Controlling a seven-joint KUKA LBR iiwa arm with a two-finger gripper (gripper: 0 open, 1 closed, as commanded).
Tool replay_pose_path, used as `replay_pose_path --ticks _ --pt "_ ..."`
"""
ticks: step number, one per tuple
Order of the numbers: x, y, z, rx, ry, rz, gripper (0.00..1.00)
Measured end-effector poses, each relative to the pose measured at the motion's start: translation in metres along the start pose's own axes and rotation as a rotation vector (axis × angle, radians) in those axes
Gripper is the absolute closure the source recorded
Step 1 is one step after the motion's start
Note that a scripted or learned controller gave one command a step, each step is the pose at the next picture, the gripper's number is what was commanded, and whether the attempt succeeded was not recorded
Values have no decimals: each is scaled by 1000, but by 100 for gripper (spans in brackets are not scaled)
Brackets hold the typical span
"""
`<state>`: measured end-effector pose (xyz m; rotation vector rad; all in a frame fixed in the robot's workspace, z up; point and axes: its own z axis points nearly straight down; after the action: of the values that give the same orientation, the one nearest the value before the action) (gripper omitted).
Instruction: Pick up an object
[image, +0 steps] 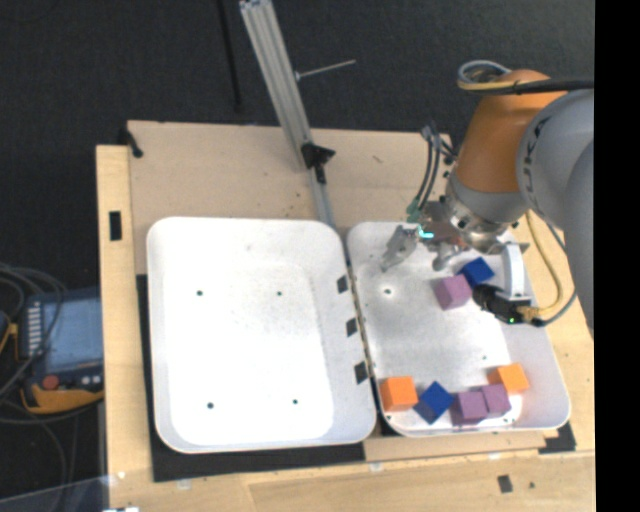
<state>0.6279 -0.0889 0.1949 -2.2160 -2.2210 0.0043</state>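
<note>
My gripper (418, 252) hangs over the back of the right bin (440, 340), just under the orange wrist band. Its fingers (397, 245) are spread open with nothing between them. A blue block (478, 271) and a purple block (453, 291) lie just to the right of the gripper, apart from it. Along the bin's front edge sit an orange block (399, 392), a blue block (434, 400), two purple blocks (470, 407) and a second orange block (513, 377).
The left bin (250, 330) stands beside the right one, with dark clips on the seam between them. A slanted metal pole (290, 110) rises behind the bins. A pendant with cables (60, 350) lies off the bench at the left.
</note>
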Motion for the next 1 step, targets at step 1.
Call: replay_pose_path --ticks 1 --pt "0 1 -3 -5 0 1 0"
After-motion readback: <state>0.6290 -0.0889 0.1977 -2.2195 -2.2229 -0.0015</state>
